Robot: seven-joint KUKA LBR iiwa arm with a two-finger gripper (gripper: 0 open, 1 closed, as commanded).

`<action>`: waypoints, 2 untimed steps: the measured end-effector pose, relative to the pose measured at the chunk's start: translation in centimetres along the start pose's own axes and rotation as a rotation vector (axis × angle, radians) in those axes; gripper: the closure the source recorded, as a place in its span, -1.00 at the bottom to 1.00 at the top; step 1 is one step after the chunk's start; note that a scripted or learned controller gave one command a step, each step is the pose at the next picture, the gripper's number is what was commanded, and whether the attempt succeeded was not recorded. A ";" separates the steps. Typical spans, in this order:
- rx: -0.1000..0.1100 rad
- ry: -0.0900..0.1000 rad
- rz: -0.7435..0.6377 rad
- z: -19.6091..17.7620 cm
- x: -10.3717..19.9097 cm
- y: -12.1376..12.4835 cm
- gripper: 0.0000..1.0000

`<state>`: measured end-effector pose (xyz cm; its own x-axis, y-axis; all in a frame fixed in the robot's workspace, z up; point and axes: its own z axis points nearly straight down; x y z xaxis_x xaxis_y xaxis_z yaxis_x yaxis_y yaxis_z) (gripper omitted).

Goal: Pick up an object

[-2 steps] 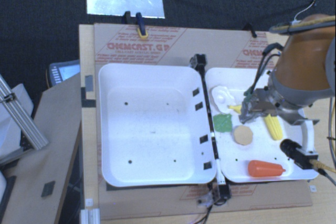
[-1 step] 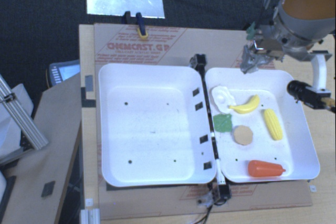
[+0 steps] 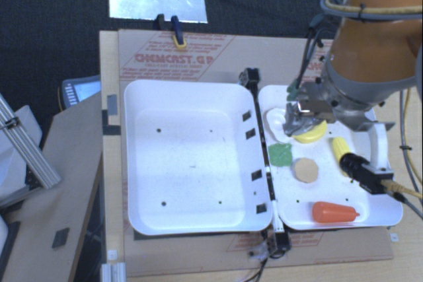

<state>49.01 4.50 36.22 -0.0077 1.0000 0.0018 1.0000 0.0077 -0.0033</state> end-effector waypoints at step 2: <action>-0.005 -0.001 0.004 -0.2 -0.2 0.3 -1.00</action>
